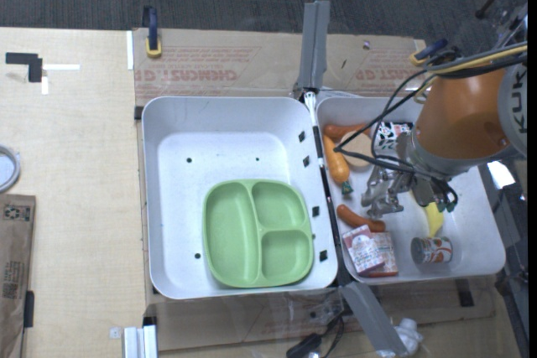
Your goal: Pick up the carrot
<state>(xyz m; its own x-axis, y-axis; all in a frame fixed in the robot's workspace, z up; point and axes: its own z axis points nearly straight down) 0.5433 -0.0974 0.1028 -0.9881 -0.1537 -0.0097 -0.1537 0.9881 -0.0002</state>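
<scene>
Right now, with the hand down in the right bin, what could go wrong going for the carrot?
The hand sits over the hot dog, apart from the carrot, so it may close on the wrong item. The carrot lies against the bin wall, leaving little room for a finger on that side. Neighbouring items like the red packet could get shoved.

The arm [470, 117] ran off the right edge and hid part of the right bin [482, 260]. The gripper [382, 195] was a dark tangle, fingers unreadable. A tape roll [7, 170] was cut by the left edge.
</scene>
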